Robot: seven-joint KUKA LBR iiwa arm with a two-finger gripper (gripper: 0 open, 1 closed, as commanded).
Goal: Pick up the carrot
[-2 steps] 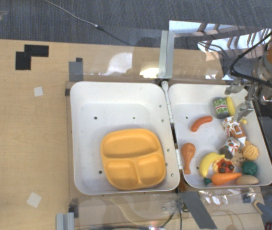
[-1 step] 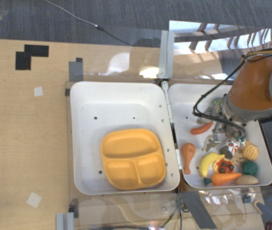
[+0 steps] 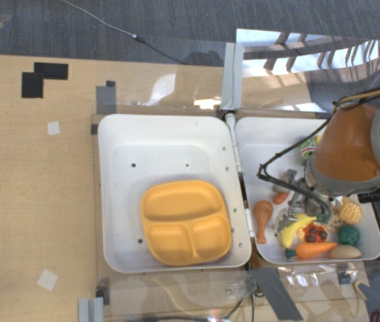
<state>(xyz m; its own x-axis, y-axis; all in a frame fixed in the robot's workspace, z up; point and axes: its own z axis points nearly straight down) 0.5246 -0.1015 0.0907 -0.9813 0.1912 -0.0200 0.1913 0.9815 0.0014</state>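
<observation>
Orange and untouched, the carrot (image 3: 315, 249) lies at the right bin's (image 3: 270, 255) near edge beside the banana (image 3: 297, 228). Your gripper (image 3: 305, 205) hovers just above; its opening I cannot tell. You are approaching: next, descend onto the carrot.

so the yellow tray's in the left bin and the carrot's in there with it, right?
Not quite. The camera view shows the yellow tray in the left bin, but the carrot lies in the right bin, near its front edge among the other toy food, below the gripper.
</observation>
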